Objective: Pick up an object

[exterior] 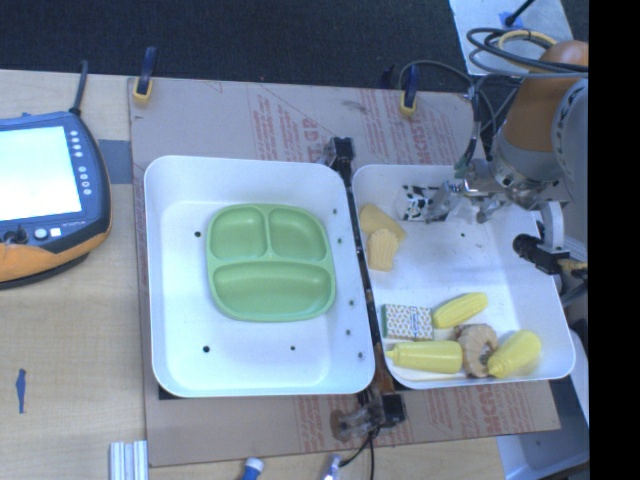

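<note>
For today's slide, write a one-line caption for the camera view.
Claw poised over the toy-filled right bin; a green divided plate lies in the left bin.

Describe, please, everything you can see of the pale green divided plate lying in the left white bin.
The pale green divided plate looks like matte moulded plastic, a rounded square with three compartments: two smaller ones along its far side and one wide one along its near side, parted by raised ridges. It lies flat and right side up, roughly in the middle of the left white bin, resting on the bin's floor. Its compartments hold nothing, and no other object touches it.
</note>
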